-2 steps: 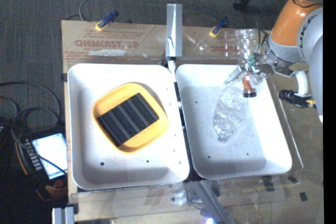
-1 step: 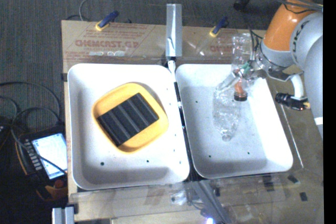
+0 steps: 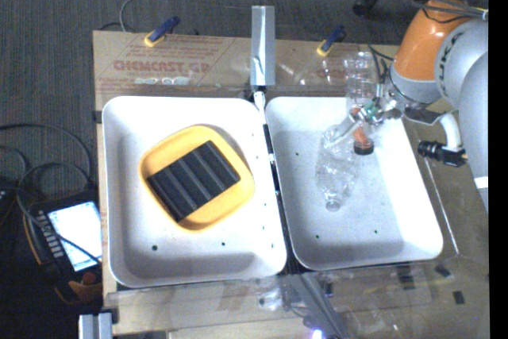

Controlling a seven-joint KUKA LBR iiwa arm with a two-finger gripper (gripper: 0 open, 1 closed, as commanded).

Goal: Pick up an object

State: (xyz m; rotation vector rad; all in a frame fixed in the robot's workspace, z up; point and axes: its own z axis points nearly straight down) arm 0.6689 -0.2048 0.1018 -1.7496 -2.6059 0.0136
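lying in the right bin [image 3: 397, 234], a clear plastic bottle [image 3: 337, 163] runs its long axis from upper right to lower left, with its orange cap [image 3: 363, 146] at the upper right end and its base pointing toward the bin's near middle; no label can be read on it. the gripper [image 3: 367, 113] sits just above the cap end, near the bin's far rim, and whether its fingers are apart or together cannot be told, as they blur into the clear plastic and glare around them. behind it the grey arm [image 3: 476, 67] with its orange band [image 3: 425, 40] comes in from the right. in the left bin [image 3: 127, 250], well apart from the bottle, rests a yellow rounded tray [image 3: 163, 159] with a black ribbed insert [image 3: 194, 180], turned at a slant. both bins stand on the counter [image 3: 119, 75], where a brown board behind them bears faded red writing that looks like "chemcast", not fully legible. two blue-and-yellow clamps [image 3: 161, 30] grip the board's far edge, and a grey upright post [image 3: 262, 48] stands between the bins. on the floor at the left lies a handheld pendant with a lit screen [image 3: 67, 230] amid black cables.
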